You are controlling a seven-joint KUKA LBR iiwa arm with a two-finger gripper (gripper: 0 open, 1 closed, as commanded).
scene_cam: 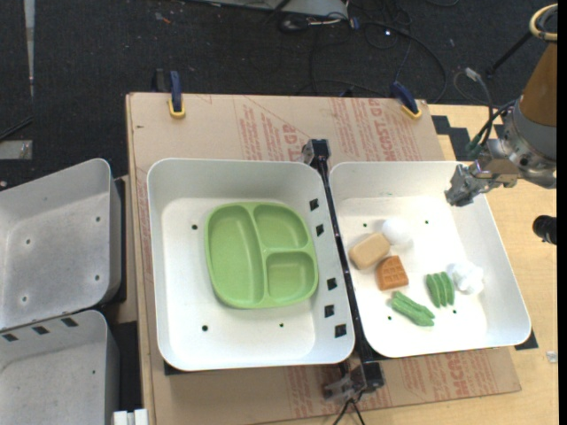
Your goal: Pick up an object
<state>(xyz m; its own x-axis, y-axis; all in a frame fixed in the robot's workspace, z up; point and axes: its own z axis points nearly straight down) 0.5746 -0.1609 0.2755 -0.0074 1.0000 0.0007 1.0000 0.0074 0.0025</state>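
Toy food pieces (391, 273) in right bin (505, 264), jaws (462, 189) above far rim, grip state unclear

The arm (538, 104) has a wide orange-brown section near the upper right corner of the worktop, with a pale rim at its top. Below it sits a rounded grey wrist part with a lighter grey band. The tool (462, 189) is small, made of dull grey metal, and looks blocky. Thin dark cables run beside the wrist.
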